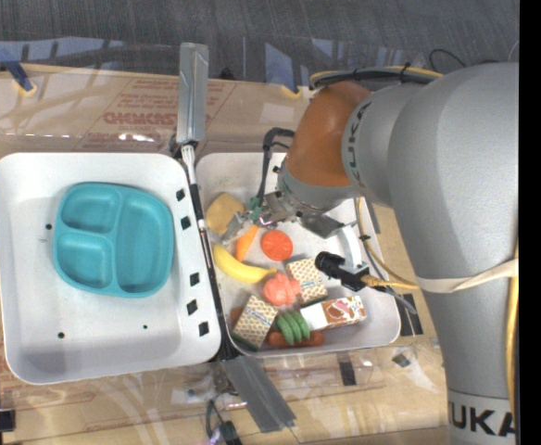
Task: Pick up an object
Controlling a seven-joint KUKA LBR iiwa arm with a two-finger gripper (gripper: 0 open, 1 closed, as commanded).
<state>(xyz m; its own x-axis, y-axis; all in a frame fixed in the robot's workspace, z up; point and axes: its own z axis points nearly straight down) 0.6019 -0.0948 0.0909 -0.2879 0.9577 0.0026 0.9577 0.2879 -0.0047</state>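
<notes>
My gripper (255, 213) hangs low in the right bin (382, 327), near its back left part, right over an orange carrot (245, 241) and beside a pale yellow wedge (221, 211). Around it lie a red-orange tomato (276, 245), a yellow banana (239, 268), a pink round fruit (281, 289), patterned boxes (306, 279) (256, 320), a small carton (333, 313) and a green vegetable (293, 327). Nothing can be seen held between the fingers.
The left bin (30, 341) holds a teal divided plate (115, 237). A grey divider bar (192, 95) runs between the bins. The big grey arm (437, 184) covers the right side of the right bin.
</notes>
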